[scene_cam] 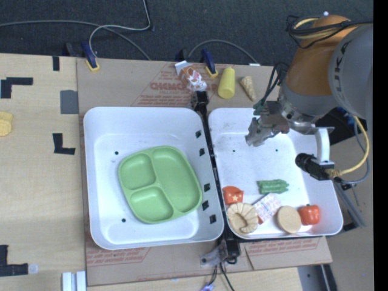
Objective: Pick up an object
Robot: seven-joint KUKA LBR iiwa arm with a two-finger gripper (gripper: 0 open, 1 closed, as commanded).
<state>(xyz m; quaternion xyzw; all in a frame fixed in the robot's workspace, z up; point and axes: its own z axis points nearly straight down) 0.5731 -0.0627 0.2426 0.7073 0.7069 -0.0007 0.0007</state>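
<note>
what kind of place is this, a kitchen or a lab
Most likely a robotics lab bench, not a kitchen: a robot arm reaches over two white bins, the food looks like toys, and cables trail over the cardboard-covered bench.

A bulky grey arm (357,59) carries a broad orange band (312,59) above its dark grey metal claw (262,132); yellow cable (362,147) loops beside it.

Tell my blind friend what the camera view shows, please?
A robot gripper hangs over the right white bin, whose near end has toy foods: a green bean pod, bread and a tomato. The left bin holds a green divided plate.
</note>
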